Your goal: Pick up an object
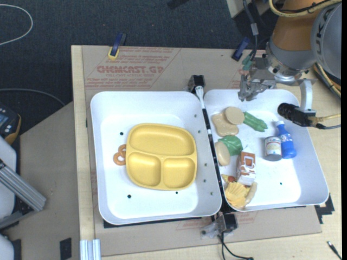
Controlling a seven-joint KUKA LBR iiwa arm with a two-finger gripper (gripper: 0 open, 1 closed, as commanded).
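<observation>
Two white bins share the surface [81, 145]: the end effector [250, 93], grip state unclear, hangs over the right bin's [303, 183] far edge near a blue bottle [284, 140].

I see a yellow plastic tray with three sections [161, 157] in the left white bin [103, 145]. The right white bin [303, 183] holds a blue bottle [285, 140], a green toy pepper [255, 122], tan bread-shaped pieces [227, 121] and a silver can [272, 148]. The arm's band [295, 28] is orange.
</observation>
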